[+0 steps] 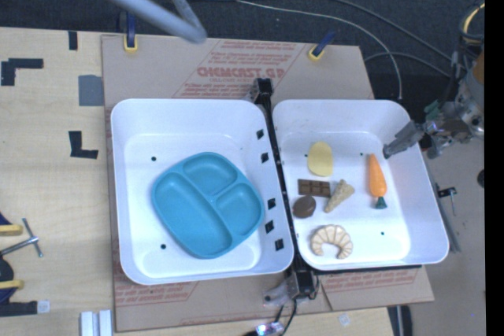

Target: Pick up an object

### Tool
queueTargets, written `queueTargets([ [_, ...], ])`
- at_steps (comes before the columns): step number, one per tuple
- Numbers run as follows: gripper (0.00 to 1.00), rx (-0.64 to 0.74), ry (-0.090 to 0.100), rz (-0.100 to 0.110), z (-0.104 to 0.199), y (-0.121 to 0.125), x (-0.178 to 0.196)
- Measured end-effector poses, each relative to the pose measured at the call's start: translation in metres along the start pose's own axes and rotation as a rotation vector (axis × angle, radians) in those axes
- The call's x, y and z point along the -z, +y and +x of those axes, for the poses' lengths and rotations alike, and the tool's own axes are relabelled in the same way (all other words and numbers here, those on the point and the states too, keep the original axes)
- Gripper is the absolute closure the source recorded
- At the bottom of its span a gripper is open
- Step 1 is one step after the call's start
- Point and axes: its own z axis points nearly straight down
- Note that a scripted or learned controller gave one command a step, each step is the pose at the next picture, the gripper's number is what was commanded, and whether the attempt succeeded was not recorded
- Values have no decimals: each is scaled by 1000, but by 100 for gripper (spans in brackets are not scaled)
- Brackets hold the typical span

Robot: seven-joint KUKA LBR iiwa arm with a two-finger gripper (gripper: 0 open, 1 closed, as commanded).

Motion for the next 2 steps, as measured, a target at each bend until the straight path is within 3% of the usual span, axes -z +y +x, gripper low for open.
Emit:
queueTargets([
  [1,0,4,-3,-11,0,2,6],
  [2,0,4,-1,-6,7,5,-56],
])
